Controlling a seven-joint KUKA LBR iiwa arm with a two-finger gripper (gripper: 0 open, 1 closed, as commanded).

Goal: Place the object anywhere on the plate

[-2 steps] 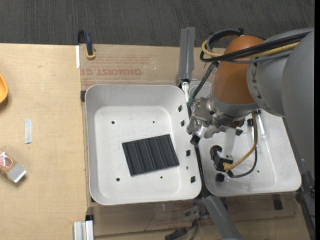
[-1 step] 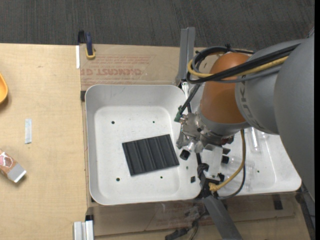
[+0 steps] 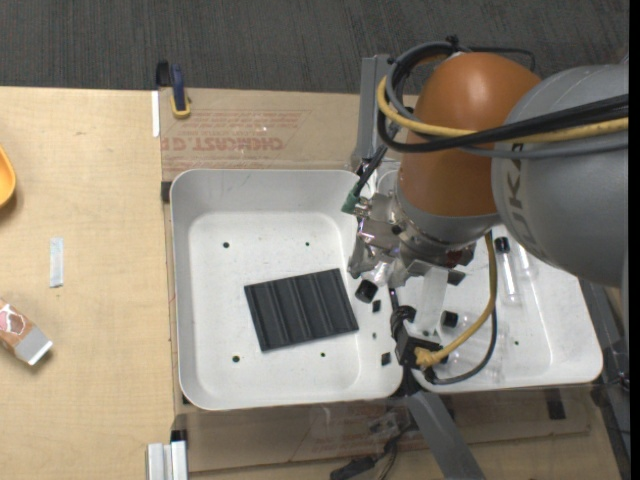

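Gripper (image 3: 385,268) hangs under the orange wrist at the seam between your two bins, and you cannot tell how it is set, since the wrist hides most of it. Your plate (image 3: 300,309), the dark ribbed slab, lies bare in the left bin (image 3: 200,268), just left of the tool. A clear tube-like item (image 3: 507,268) lies in the right bin (image 3: 560,348); it may be the object. Judge the task as barely begun: pick-up and placing both remain

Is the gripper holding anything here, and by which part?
Cannot be told: the gripper is hidden under the arm's wrist. The dark ridged plate lies apart in the left bin.
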